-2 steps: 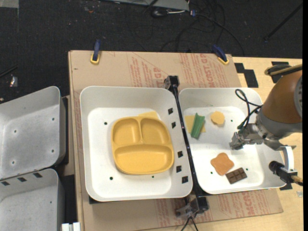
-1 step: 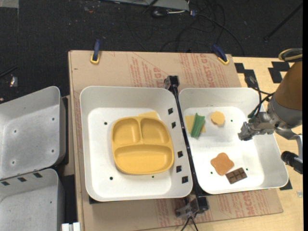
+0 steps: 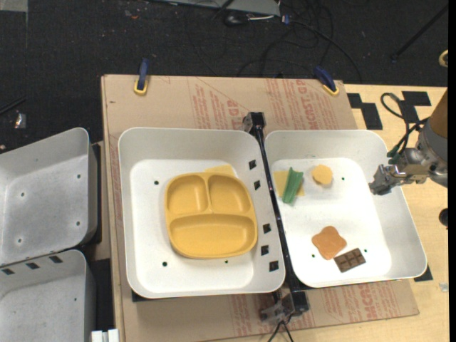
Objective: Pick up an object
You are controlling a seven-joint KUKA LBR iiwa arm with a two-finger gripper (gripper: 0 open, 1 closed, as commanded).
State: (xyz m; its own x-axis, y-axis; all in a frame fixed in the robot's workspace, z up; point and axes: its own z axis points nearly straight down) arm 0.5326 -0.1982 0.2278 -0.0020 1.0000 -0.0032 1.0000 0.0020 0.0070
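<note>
The right bin holds a green piece lying over a yellow slab, a small round orange piece, an orange cookie-shaped piece and a brown chocolate square. My gripper hangs at the right bin's right wall, well right of the round orange piece. Nothing shows between its fingers.
The left bin bears a yellow divided tray with a pale yellow sheet under its top edge. A black divider runs between the bins. Grey metal trays lie off to the left. Clamps hold the cardboard base at the back.
</note>
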